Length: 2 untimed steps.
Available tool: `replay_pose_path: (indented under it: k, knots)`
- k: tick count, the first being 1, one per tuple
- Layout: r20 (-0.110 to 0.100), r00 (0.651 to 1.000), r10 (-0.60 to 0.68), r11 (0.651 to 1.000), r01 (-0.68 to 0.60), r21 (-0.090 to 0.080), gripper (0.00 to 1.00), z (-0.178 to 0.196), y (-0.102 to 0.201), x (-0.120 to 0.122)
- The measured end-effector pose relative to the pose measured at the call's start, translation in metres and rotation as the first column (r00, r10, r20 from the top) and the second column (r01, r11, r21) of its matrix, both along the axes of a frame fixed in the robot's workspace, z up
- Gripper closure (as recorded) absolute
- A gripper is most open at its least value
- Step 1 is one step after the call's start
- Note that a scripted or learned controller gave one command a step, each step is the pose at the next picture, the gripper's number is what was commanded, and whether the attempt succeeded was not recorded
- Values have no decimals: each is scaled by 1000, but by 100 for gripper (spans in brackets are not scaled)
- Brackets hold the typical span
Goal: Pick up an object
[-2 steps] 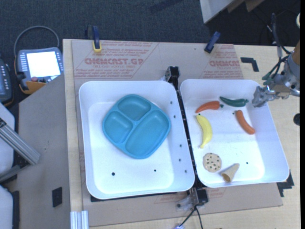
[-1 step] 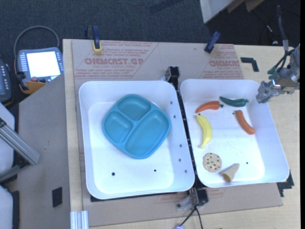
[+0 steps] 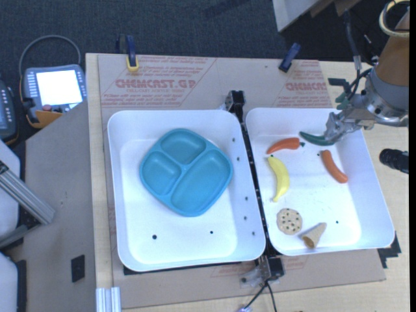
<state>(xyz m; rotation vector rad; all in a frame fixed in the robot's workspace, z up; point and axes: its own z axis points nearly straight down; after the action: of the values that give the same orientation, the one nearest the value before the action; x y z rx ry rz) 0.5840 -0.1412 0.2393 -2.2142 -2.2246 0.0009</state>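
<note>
**Gripper at the chili stem, grasp not yet proven**

You are looking at the pick itself, or the moment just around it. The gripper [image 3: 333,127] sits at the upper right of the frame, over the top edge of the right bin [image 3: 370,194], with the arm reaching in from the right. A dark green stem runs from the fingertips toward the chili [image 3: 284,145], which lies just left of them in the upper part of that bin. Whether the fingers pinch that stem or merely hover over it, you cannot tell from this angle.

My reading: the next move calls for a confirmed closure on the stem, then a slow, straight lift. A thin stem is a poor hold and could slip.

Also in the right bin: a sausage [image 3: 333,166] just below the gripper, a banana [image 3: 280,178] at centre left, a cookie [image 3: 288,221] and a cone [image 3: 314,234] near the bottom edge, all apart from each other.

The left bin [image 3: 130,239] holds a blue tray [image 3: 186,171] with three compartments.
</note>
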Motion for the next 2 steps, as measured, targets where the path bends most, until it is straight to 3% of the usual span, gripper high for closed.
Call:
replay_pose_path:
  k: [1, 2]
  knots:
    - [4, 1000, 2, 1000, -2, 0, 100, 8, 53, 6]
    - [-1, 1000, 0, 1000, 0, 0, 100, -6, 104, 10]
